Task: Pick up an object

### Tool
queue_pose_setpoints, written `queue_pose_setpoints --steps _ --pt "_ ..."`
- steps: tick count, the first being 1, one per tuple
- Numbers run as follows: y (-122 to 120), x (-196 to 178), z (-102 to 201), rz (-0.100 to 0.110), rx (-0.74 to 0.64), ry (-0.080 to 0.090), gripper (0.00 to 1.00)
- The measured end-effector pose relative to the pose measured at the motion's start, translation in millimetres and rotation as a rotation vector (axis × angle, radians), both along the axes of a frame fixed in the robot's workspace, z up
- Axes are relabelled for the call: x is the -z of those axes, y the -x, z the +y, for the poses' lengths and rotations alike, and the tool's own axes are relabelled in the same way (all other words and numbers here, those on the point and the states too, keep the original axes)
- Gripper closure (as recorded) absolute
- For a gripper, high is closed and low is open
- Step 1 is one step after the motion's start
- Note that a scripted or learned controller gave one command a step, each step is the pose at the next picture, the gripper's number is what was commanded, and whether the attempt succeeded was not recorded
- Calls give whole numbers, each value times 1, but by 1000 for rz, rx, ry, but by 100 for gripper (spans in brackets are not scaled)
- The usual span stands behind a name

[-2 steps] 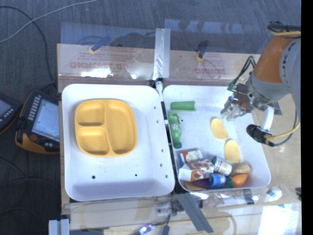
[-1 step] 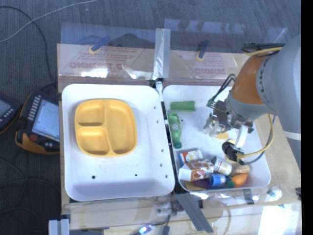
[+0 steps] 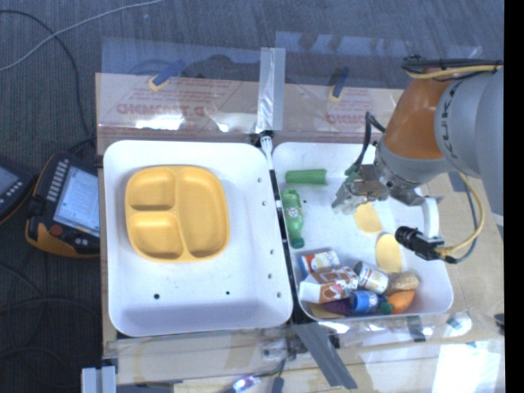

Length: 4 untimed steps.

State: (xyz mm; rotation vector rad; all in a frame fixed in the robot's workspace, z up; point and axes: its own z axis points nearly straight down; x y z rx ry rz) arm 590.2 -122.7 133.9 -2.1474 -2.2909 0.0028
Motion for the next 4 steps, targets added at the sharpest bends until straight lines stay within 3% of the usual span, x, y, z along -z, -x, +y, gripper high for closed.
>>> queue_pose_setpoints --steps 1,2,3,4 --pt "0 0 0 0 0 0 0" --pt "0 44 -64 -13 -65 4 0" --pt "-2 32 -63 -17 -67 4 100" --pt "-26 -63 -3 -1 137 2 100"
